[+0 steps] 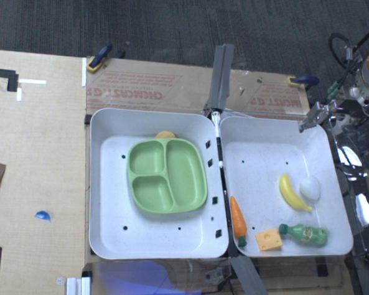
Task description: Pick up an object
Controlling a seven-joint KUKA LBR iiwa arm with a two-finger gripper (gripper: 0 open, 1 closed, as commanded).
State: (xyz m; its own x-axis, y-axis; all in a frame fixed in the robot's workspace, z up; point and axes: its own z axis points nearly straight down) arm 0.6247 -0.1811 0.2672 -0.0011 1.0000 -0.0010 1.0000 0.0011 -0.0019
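Beside the right bin's [333, 160] far corner, a metallic claw [313, 116], spread perhaps; curved banana [293, 193] below.

Evenly, brightly lit from above; soft shadows inside the white bins [101, 188]; bluish glare along the bottom edge; slightly soft focus throughout.

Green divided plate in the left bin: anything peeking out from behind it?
A small yellow-orange thing shows past the far rim of the green divided plate. The plate covers the rest of it, so I cannot tell what it is.
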